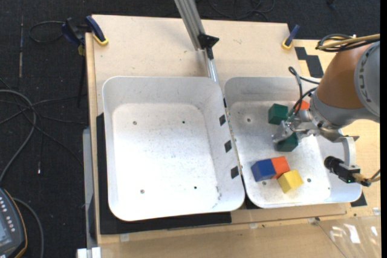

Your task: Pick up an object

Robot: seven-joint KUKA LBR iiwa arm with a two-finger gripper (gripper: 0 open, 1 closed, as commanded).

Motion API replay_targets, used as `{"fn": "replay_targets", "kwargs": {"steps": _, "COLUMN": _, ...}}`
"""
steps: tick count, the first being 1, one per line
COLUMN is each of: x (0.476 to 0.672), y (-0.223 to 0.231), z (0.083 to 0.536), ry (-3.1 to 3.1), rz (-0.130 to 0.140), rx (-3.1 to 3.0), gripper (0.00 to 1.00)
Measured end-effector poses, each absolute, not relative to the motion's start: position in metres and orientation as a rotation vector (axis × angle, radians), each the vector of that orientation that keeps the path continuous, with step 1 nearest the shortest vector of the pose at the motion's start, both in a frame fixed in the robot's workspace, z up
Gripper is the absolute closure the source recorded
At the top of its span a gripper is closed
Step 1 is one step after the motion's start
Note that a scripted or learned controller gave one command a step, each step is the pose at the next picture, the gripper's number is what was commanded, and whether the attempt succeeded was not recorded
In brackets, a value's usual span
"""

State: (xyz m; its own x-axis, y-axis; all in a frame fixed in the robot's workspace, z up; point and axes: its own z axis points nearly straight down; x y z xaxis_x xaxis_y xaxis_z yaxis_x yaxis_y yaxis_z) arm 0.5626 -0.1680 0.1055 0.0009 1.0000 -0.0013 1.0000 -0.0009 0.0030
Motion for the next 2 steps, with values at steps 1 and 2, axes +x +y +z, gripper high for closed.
{"fn": "replay_targets", "kwargs": {"steps": 1, "x": 0.558, "y": -0.075, "z": 0.200, "ry": 2.229, "rz": 0.010, "rx": 2.207, "gripper": 1.00}}
{"fn": "replay_targets", "kwargs": {"steps": 2, "x": 0.529, "y": -0.001, "z": 0.195, "ry": 2.237, "rz": 0.000, "rx": 2.214, "gripper": 1.00}}
